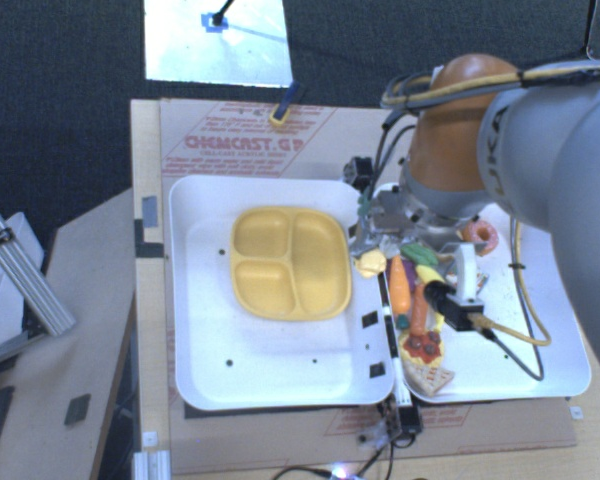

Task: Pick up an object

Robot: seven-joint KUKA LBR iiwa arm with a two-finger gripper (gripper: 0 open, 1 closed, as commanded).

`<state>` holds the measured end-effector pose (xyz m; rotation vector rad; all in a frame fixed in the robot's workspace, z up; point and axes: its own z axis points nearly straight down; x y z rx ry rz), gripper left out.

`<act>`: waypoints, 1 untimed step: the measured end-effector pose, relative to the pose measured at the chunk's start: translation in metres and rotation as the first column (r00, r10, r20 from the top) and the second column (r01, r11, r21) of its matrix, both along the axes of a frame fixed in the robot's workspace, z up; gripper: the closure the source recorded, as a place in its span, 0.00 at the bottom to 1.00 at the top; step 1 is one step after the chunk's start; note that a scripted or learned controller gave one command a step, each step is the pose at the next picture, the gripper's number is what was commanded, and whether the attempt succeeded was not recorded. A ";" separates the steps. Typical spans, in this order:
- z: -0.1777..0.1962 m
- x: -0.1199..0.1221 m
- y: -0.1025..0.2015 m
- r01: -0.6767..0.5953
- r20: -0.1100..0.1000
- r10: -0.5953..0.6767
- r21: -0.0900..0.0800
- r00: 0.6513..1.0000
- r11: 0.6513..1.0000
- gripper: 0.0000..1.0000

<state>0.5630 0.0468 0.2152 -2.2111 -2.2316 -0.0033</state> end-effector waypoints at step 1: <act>0.018 0.018 0.054 -0.001 0.003 0.001 0.001 1.000 1.000 1.00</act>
